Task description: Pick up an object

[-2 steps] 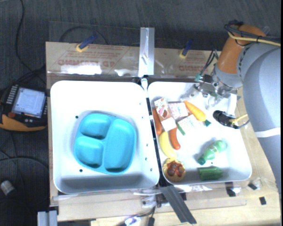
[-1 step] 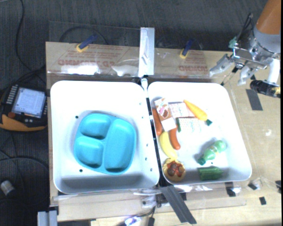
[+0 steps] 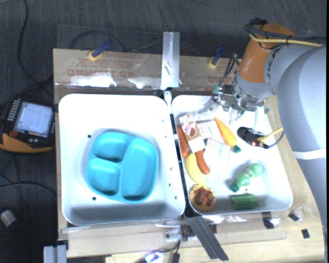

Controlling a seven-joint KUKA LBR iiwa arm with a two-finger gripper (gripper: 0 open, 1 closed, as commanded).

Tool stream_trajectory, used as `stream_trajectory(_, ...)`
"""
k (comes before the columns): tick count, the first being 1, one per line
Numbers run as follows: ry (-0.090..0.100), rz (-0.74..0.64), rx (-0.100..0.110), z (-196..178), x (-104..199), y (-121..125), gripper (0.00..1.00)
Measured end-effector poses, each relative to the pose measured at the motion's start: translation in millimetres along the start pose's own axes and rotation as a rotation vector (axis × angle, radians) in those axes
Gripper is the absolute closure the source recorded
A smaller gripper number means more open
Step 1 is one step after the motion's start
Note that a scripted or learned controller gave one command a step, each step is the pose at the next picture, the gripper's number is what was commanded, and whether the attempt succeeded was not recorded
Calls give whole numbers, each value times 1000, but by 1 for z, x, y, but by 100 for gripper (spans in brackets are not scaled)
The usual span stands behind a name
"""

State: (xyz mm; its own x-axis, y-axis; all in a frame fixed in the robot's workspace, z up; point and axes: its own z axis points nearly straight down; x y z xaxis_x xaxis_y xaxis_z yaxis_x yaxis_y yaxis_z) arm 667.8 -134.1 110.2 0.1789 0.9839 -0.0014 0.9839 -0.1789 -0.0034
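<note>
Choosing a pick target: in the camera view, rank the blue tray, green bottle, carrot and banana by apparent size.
1. blue tray, by far.
2. green bottle.
3. carrot and banana: look alike; the banana is partly covered, so unranked.

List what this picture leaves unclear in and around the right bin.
Gripper: whether it holds anything; the wrist covers it in the camera view.
Printed card: text too small to read.
Brown item in the right bin's near corner: too blurred to identify.
</note>
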Motion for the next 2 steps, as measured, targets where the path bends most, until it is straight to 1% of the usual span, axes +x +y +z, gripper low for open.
stream_trajectory(1, -1, 66, -9, 22, -45, -11, 0)
stream_trajectory(2, 0, 66, -12, 11, -44, -10, 100)
